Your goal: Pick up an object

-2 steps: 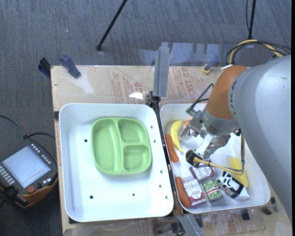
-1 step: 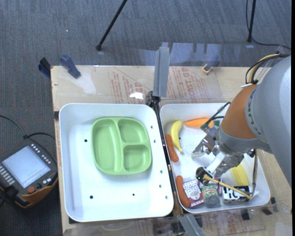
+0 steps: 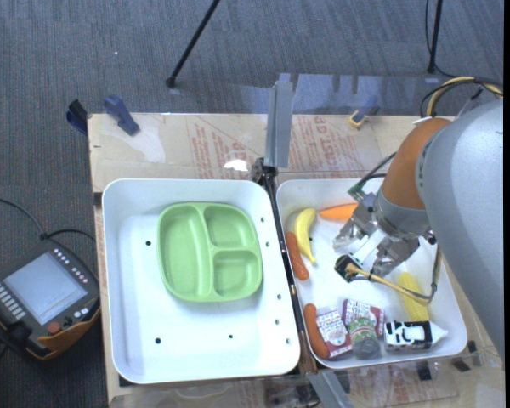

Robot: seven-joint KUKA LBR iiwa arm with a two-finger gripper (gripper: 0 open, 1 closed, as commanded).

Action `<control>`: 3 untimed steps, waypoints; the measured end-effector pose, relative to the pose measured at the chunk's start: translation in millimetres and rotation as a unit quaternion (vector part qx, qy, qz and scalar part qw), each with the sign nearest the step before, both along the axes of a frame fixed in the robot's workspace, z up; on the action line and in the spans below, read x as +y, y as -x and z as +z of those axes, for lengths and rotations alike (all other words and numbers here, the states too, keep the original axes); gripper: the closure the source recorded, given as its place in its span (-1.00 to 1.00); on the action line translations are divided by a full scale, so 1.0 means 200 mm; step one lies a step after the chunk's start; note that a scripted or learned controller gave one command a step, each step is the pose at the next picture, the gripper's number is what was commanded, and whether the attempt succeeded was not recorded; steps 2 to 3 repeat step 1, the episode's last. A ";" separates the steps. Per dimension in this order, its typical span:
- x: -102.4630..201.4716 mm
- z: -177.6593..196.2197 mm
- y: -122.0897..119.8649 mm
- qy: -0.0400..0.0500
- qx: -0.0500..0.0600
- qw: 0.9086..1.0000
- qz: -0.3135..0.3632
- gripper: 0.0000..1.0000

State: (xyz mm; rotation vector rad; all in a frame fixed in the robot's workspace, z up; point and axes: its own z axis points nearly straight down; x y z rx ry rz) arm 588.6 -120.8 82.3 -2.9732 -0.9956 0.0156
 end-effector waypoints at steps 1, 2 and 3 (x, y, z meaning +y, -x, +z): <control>-0.20 0.00 -0.23 -0.001 -0.001 0.995 0.102 -1.00; -0.20 0.00 -0.23 -0.001 -0.001 0.995 0.102 -1.00; -0.20 0.00 -0.23 -0.001 -0.001 0.995 0.102 -1.00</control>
